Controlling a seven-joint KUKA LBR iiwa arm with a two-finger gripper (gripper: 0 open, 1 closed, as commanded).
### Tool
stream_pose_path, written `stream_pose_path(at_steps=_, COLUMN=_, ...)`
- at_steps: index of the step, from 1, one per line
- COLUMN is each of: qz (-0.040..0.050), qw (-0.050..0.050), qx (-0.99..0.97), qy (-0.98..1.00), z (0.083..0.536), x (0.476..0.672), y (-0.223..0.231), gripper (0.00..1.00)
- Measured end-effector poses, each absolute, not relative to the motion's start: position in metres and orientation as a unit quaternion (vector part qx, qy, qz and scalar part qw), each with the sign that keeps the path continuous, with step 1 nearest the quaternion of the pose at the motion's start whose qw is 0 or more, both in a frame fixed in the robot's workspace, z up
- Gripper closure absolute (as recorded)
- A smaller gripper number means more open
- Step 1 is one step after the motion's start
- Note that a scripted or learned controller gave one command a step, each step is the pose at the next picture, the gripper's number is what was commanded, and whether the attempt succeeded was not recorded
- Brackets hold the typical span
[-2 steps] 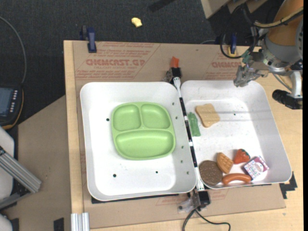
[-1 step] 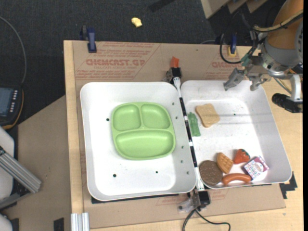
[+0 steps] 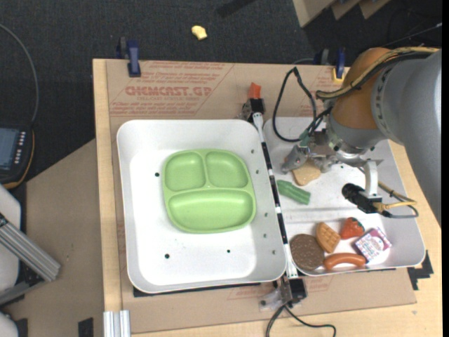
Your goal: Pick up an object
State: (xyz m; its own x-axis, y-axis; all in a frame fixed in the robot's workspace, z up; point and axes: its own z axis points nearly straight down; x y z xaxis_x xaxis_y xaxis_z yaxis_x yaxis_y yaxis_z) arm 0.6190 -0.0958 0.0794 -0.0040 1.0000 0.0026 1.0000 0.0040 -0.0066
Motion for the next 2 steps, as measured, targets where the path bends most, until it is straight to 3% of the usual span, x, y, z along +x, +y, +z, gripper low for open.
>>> stream_pose_path(at_steps=1, qz=-0.0015, qw=-0.002, qx=-0.707, qy=-0.708, z=0.096, x=0.623, y=-0.100, gripper=1.00)
stream_pose_path(at_steps=2, qz=-0.0048, qw=-0.002, qx=-0.704, qy=-0.711, z=0.191, x=0.612, y=-0.008, gripper=1.00)
